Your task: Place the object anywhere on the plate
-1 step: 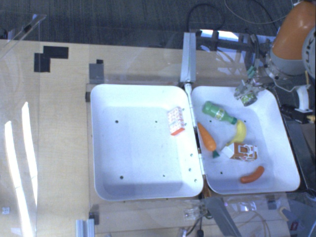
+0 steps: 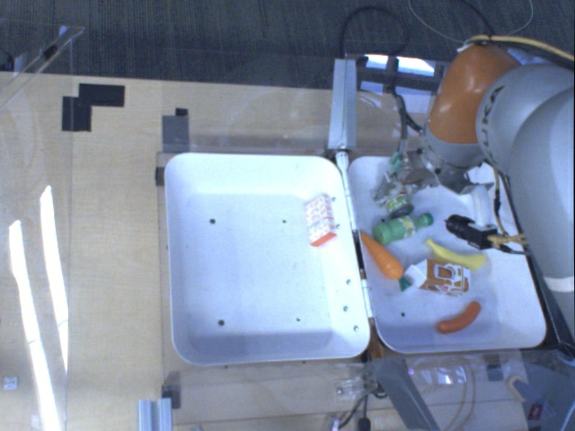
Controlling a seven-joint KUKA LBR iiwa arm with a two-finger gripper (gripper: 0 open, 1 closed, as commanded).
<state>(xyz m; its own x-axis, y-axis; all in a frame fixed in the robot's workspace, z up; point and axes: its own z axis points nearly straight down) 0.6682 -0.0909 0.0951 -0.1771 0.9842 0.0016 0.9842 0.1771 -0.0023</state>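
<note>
In the right bin (image 2: 530,330), a red sausage (image 2: 459,317) is seen nearest, then a carton (image 2: 443,277), banana (image 2: 455,256), carrot (image 2: 383,256) and green bottle (image 2: 402,228). Just behind the bottle, the gripper (image 2: 400,185) is lowered; its grip cannot be told. A small red-white packet (image 2: 320,220) lies in the left bin (image 2: 207,330).

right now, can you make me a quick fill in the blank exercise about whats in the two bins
1. The small red and white packet lies in the ____ bin.
2. The carrot lies just below the ____ bottle.
3. The sausage is the item nearest the ____ edge of the right bin.
4. The gripper hangs over the ____ bin.

Missing words: left; green; bottom; right
</note>
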